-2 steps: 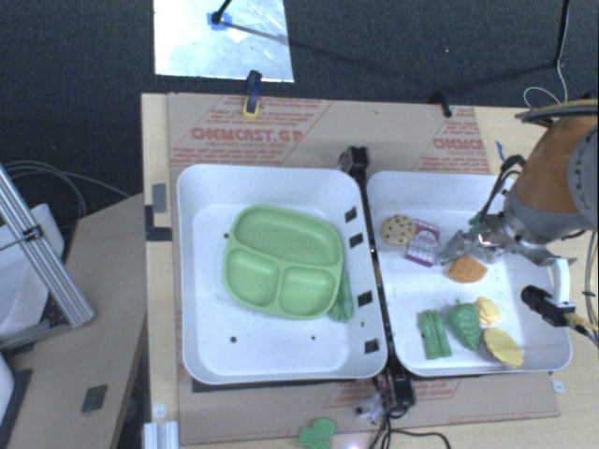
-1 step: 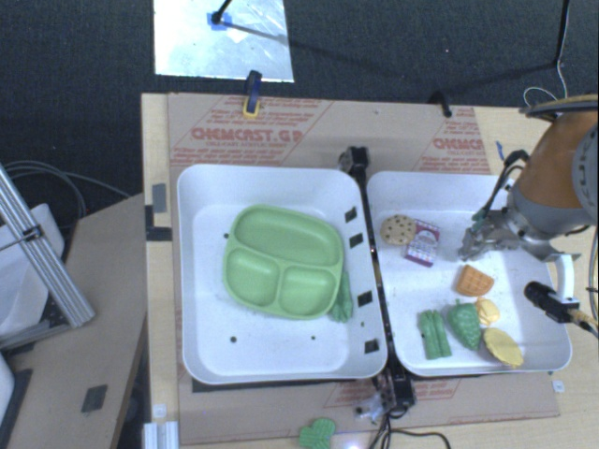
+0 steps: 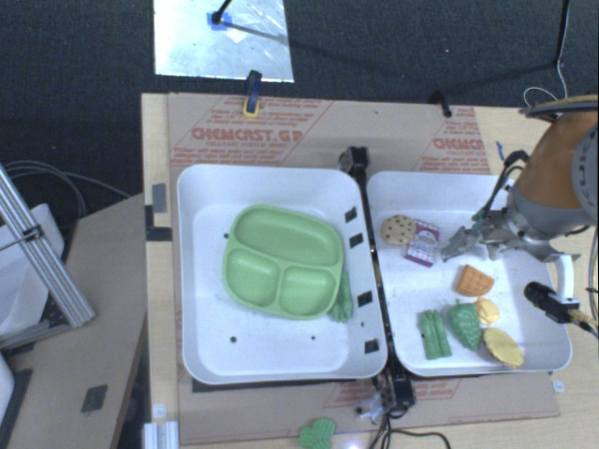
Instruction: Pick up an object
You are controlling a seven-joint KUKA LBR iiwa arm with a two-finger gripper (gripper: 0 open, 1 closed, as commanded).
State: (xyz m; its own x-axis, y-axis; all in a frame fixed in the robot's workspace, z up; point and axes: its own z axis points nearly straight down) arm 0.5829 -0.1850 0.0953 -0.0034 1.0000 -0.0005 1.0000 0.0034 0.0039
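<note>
The arm (image 3: 562, 181) has a grey rounded body with an orange band, black cables at its side, and a grey metal end effector (image 3: 465, 242)

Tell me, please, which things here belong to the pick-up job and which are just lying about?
Belonging to the job:
hand, over the right bin
cookie
pink packet
waffle
asparagus
green leafy toy
two yellow toys

Just lying about:
green divided plate in the left bin
yellow clamp
green toy on the bench's front edge
</note>
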